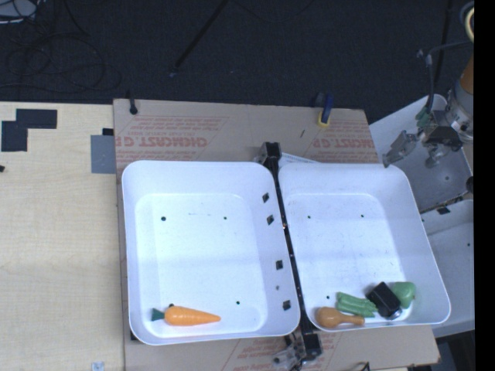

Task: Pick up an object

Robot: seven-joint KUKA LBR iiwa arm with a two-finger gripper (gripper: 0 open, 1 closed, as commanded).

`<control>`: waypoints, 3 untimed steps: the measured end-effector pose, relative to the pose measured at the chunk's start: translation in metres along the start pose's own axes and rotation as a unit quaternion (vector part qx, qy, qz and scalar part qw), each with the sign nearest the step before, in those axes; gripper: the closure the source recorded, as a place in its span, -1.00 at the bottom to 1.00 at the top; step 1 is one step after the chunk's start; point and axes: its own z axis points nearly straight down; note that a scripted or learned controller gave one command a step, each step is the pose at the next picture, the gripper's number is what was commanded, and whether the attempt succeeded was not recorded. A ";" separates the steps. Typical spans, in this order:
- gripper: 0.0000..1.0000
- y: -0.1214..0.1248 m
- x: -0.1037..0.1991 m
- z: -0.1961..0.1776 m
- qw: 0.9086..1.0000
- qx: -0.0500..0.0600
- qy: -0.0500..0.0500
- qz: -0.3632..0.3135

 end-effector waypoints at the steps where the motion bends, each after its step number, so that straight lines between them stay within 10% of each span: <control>1: -1.00 -0.004 0.036 0.187 1.000 0.007 0.006 -0.004; 2: -1.00 -0.008 0.008 0.132 1.000 0.003 0.003 -0.003; 3: -1.00 -0.032 0.042 0.066 1.000 0.002 0.005 -0.005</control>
